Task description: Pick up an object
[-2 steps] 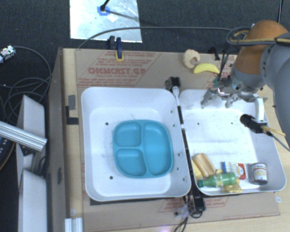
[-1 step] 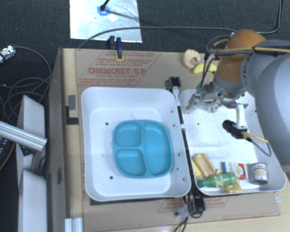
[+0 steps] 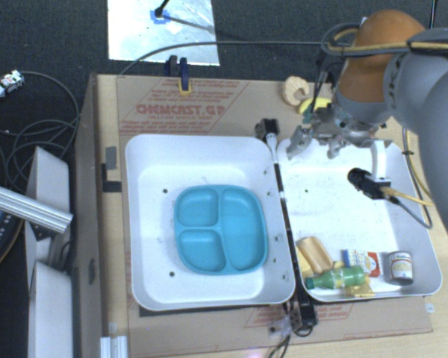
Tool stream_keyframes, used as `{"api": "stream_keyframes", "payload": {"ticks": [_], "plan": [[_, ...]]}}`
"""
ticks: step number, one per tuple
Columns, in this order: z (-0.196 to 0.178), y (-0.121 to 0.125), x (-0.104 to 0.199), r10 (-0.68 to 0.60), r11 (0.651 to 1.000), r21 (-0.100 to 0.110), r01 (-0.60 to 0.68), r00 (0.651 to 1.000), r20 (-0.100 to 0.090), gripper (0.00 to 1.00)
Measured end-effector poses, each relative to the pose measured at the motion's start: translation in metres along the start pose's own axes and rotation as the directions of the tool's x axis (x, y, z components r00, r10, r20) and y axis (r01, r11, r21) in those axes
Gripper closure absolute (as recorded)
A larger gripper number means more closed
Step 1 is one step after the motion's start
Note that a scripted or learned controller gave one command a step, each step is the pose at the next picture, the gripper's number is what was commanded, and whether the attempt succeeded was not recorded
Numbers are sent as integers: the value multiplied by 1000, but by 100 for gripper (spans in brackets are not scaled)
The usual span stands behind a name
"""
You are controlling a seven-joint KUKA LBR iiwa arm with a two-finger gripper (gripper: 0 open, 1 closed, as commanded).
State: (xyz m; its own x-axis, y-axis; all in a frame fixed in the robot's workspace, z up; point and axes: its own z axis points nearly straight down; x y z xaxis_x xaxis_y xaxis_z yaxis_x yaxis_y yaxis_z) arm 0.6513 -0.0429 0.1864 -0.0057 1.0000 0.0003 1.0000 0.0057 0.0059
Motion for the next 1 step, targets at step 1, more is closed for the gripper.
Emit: {"api": "stream_keyframes", "payload": {"ticks": [1], "plan": [[-10, 0, 0, -2, 1000, 0, 2, 1000, 0, 100]]}}
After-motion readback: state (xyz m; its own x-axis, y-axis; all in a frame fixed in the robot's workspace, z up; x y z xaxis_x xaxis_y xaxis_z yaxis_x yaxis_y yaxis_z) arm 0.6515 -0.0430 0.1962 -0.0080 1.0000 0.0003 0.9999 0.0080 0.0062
